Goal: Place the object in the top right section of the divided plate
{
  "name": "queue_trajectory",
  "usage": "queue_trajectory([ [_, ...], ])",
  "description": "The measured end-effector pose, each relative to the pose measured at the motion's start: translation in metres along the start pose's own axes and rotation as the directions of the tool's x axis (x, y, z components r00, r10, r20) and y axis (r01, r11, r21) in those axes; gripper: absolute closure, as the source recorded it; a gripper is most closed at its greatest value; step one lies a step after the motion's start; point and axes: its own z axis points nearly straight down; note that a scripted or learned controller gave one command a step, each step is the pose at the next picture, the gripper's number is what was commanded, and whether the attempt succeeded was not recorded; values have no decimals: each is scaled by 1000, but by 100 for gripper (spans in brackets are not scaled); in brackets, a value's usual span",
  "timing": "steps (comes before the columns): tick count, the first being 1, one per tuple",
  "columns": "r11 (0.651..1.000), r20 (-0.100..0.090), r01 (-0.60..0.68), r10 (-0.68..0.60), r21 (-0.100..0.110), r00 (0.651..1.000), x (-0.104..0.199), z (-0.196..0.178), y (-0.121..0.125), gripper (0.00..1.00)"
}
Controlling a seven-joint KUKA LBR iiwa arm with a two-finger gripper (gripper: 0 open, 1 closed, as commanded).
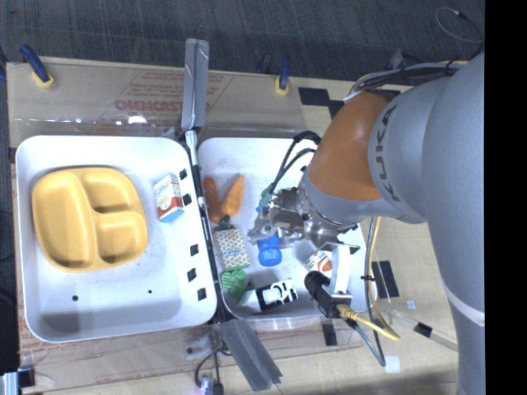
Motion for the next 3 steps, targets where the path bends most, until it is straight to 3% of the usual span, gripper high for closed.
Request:
queue_trajectory([
  [2,995,2,102,-102,-3,995,125,-9,-13,100],
  [3,995,2,102,-102,-3,995,124,-9,-13,0],
])
